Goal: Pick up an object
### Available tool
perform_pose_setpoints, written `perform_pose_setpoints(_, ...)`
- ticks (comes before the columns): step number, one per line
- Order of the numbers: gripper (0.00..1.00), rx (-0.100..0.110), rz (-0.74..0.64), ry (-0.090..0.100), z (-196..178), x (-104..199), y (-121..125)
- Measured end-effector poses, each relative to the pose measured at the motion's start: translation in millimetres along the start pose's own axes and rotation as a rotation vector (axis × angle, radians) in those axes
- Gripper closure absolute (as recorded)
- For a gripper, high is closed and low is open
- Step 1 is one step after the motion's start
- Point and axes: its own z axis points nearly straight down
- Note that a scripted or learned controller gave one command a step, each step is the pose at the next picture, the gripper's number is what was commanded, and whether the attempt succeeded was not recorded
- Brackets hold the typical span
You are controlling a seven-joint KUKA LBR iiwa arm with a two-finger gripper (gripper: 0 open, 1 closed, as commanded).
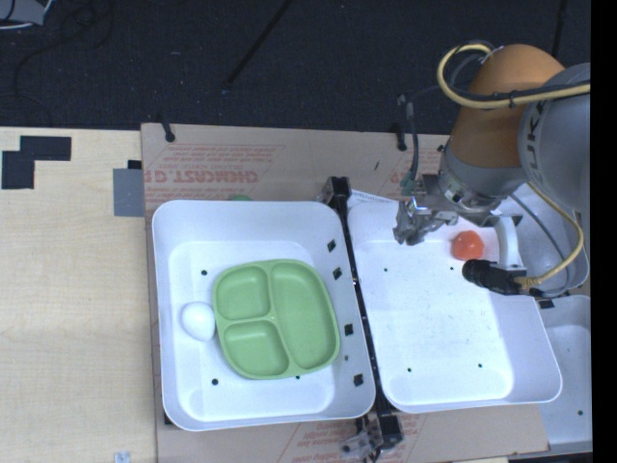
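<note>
left bin [174, 258]: green divided plate [275, 318], white egg-like ball [199, 320] touching its left edge
right bin [463, 355]: orange ball [469, 245], upper right
gripper [413, 228]: over right bin's upper edge, left of orange ball

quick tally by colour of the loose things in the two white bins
green: 1, the divided plate in the left bin
white: 1, the egg-shaped ball touching the plate's left edge
orange-red: 1, the small ball in the right bin, below the arm and right of the gripper
total: 3
</note>
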Motion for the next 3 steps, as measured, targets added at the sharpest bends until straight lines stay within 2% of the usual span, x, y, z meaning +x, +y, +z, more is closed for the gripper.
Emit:
perform_pose_setpoints(1,1.0,0.001,0.0,-0.001,10,52,-11)
perform_pose_setpoints(3,1.0,-0.001,-0.002,0.0,-13,155,-33)
